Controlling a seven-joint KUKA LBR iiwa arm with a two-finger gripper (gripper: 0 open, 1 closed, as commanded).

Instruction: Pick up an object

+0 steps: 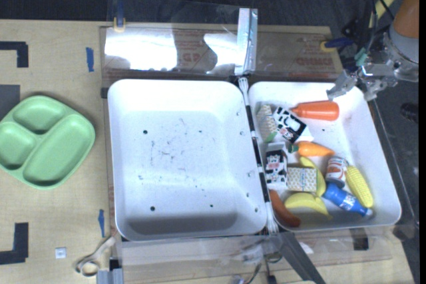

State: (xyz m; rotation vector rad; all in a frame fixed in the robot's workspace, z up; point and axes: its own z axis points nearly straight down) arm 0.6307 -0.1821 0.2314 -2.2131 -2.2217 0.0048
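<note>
The right bin [383,163] holds a heap of toy food, and the piece lying nearest the hand [347,84] is an orange carrot [315,110], resting on its side in the upper part of that bin, its length running roughly left to right across the frame. It looks like a light, rigid plastic piece with a smooth, rounded skin, so it would likely roll or slip if pinched near its tapered end; the surer hold is judged to be across the thick middle, squarely over its width. The hand sits at the upper right of the frame, over the far corner of the right bin, just above and to the right of the carrot and apart from it; nothing is seen in its grasp, and whether it is open or closed cannot be told. Lower in the bin lie a corn cob [359,185], a banana [307,201] and a blue bottle [345,199], crowded together and harder to single out.
</note>
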